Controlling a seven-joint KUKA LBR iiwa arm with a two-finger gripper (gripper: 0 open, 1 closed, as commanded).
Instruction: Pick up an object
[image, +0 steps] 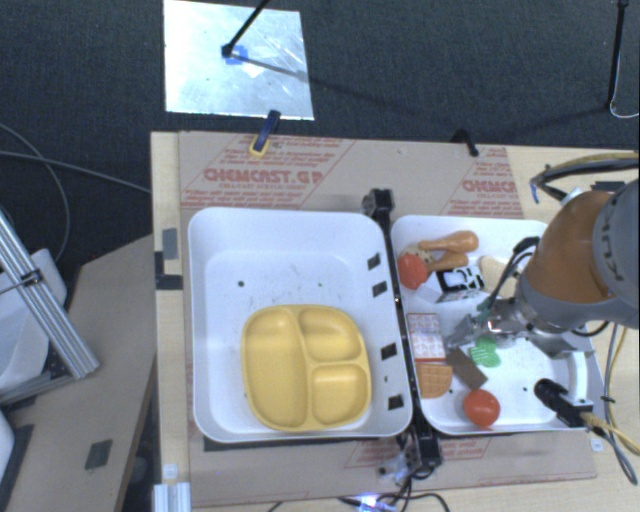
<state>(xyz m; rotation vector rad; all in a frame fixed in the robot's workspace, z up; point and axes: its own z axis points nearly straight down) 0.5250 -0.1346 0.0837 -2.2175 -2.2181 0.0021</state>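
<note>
Seen from above at a slant, on a cardboard-covered surface (300, 175): two shallow white bins side by side. In the left bin (290, 260), toward its near end, a yellow tray (305, 365) with three compartments.

Over the right bin (515, 395), reaching in from the right, a grey arm (620, 240) with an orange band (565, 260). At its tip, the pincer (478, 335), low over the middle of that bin. Impossible to tell from this angle whether open or closed, or whether gripping anything.

Just beside the pincer, on its near side, a small green item (485, 354). Close against it on the left, a brown block (468, 371). Near the bin's front wall, a red ball (481, 407).

Along the wall next to the left bin, a tan waffle-like square (433, 378) and, just behind it, a pink-and-white printed card (425, 335). Toward the far end, a red tomato-like piece (412, 268), an orange-brown squash shape (448, 242), a black-and-white box (456, 281) and a pale piece (493, 268).

At the far edge of the surface, a blue-and-yellow clamp (265, 133). Beyond it, on dark carpet, a shiny sheet (238, 60).
</note>
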